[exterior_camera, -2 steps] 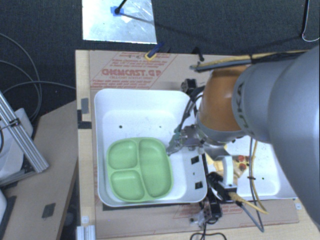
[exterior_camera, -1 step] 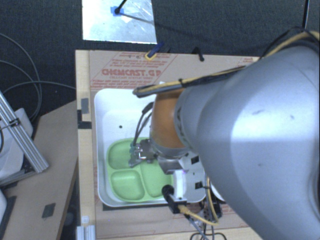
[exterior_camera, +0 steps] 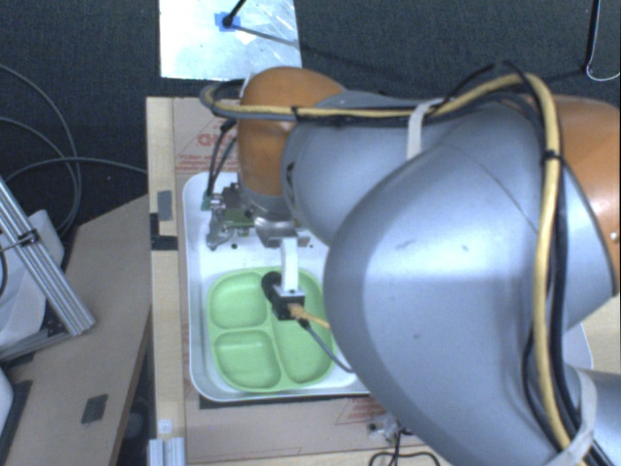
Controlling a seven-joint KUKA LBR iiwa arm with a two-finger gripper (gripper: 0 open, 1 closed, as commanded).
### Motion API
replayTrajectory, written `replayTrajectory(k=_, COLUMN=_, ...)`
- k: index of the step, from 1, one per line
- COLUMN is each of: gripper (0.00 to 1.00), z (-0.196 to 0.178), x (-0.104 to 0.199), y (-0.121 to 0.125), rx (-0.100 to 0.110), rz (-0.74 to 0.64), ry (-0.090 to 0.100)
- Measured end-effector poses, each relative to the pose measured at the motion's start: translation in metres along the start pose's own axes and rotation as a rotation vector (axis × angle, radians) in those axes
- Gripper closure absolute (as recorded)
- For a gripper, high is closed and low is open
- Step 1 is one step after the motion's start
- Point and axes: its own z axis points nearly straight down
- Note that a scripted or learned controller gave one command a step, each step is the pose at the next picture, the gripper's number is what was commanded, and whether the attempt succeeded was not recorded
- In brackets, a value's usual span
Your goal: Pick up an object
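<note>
Here's the big grey arm [exterior_camera: 437, 260] swinging in from the right and covering most of the tan worktop [exterior_camera: 161, 153], its orange band [exterior_camera: 277, 90] sitting over the far half. The end effector [exterior_camera: 229, 219] hangs low inside the shallow white plastic bin [exterior_camera: 197, 348] that lies along the worktop's left edge, at the bin's far end. Whether it is released or clenched, I cannot tell: the wrist bulk and the angle hide that, and nothing can be seen gripped in it. The one candidate on show is the pale green moulded plastic tray with three compartments [exterior_camera: 243, 357], lying flat in the bin's near half, toward the worktop's near left corner. The end effector is just beyond the tray's far rim, close to it, though contact can't be confirmed. My read: it is poised at that rim because a flat tray offers little else to pinch, only an edge or a divider. The pick looks barely begun, with the tray sitting flush on the bin floor. The risk is a slip off that thin, smooth lip
</note>
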Motion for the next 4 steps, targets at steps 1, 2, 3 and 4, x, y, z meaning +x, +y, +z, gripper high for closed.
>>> replayTrajectory(k=1, gripper=0.0, z=0.018, x=-0.066, y=0.033, rx=0.01, rz=0.012, ry=-0.007)
replayTrajectory(k=2, gripper=0.0, z=0.045, x=-0.093, y=-0.035, rx=-0.001, rz=0.007, ry=-0.005)
replayTrajectory(k=3, gripper=0.0, z=0.053, x=-0.06, y=0.039, rx=0.003, rz=0.002, ry=-0.002)
replayTrajectory(k=4, gripper=0.0, z=-0.055, x=-0.197, y=0.073, rx=-0.003, rz=0.019, ry=-0.01)
